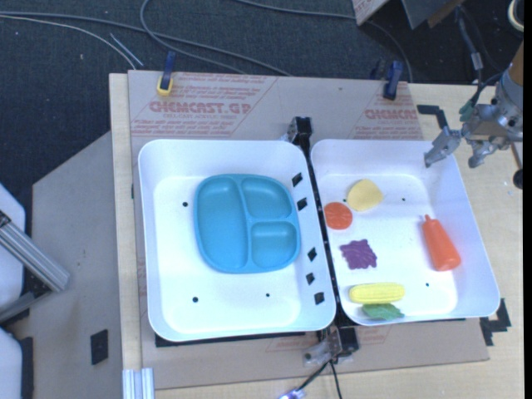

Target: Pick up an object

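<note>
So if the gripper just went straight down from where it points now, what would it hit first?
Probably the right bin's far right rim or the bare floor just inside it. The gripper, fingers apart, hangs above that corner, apart from the orange bottle. Depth is unclear.

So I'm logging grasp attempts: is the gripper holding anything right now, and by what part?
Nothing is held: the gripper hangs open above the right bin's far corner.

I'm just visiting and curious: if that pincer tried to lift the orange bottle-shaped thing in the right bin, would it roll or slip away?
The orange bottle lies on its side and looks rounded, so a nudge would probably roll it. Its surface seems smooth, likely plastic, so it may slip. It appears small and toy-like, probably light and stiff.
</note>
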Controlling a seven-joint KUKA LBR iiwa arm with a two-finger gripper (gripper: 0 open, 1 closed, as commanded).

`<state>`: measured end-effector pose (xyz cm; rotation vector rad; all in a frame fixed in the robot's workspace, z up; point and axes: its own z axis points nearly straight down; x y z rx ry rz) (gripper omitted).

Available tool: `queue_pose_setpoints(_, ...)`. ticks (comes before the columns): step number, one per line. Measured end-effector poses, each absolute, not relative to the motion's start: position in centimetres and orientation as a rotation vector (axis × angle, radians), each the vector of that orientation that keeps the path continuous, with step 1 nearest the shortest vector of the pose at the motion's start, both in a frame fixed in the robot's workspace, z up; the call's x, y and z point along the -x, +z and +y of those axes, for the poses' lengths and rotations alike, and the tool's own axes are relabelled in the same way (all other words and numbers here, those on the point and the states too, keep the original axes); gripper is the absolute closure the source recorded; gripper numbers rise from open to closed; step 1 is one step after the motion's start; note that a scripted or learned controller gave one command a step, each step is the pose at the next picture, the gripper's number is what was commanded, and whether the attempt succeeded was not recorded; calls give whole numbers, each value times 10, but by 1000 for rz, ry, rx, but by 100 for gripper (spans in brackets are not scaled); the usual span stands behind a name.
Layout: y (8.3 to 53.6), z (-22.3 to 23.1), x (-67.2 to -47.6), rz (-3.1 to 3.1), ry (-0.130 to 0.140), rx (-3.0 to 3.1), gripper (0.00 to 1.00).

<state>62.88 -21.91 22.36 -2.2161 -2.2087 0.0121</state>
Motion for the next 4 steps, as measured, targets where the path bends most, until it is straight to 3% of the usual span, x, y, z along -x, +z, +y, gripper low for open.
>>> queue_pose_setpoints(1,233,-218,-632,-2222,0,2221,0)
queue_pose_setpoints(4,83,-203,-631,-2221,3,2216,0)
